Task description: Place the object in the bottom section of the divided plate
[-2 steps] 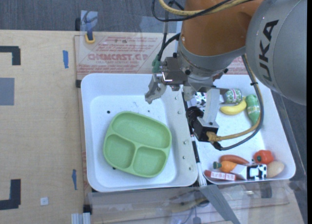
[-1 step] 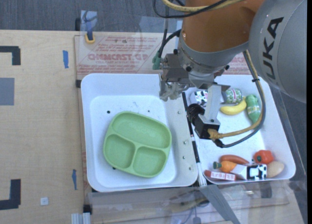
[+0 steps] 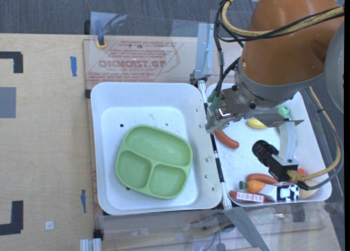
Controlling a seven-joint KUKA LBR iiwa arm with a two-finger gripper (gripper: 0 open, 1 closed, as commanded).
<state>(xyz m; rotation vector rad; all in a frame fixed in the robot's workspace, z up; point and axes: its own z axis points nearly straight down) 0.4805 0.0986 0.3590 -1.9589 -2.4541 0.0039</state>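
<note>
Gripper (image 3: 219,120) low over right bin (image 3: 314,135), finger state unclear. Just below it red sausage-like object (image 3: 227,139), long axis slanting upper-left to lower-right. Green divided plate (image 3: 154,161) in left bin (image 3: 109,102). Board (image 3: 134,64) behind, red lettering illegible.

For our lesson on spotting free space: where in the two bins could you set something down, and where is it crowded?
Left bin: bare floor between its back wall and the green divided plate, whose three sections are free. Right bin: a patch between the red sausage toy and the carrot. Crowded along its front edge and under the gripper.
</note>
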